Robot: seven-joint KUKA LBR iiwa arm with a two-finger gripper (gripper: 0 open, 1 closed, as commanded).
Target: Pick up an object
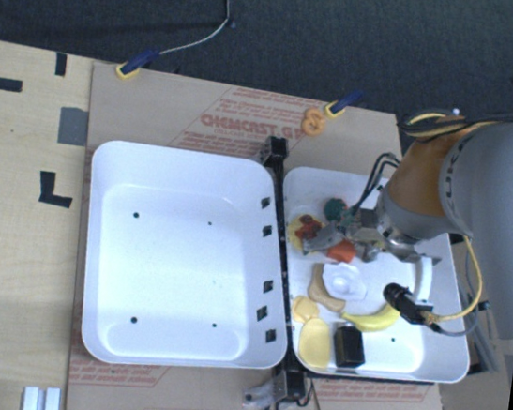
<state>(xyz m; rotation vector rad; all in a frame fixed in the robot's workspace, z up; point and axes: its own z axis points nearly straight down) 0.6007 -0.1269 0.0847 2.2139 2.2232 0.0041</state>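
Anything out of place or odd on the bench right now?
One thing: a small orange object lies on the cardboard sheet behind the bins, outside both. Everything else, including the banana and black block, is in the right bin. Nothing looks spilled or damaged.

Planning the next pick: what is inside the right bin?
The right bin holds a banana, a black block, a yellow piece and small toys. The arm covers its upper right part.
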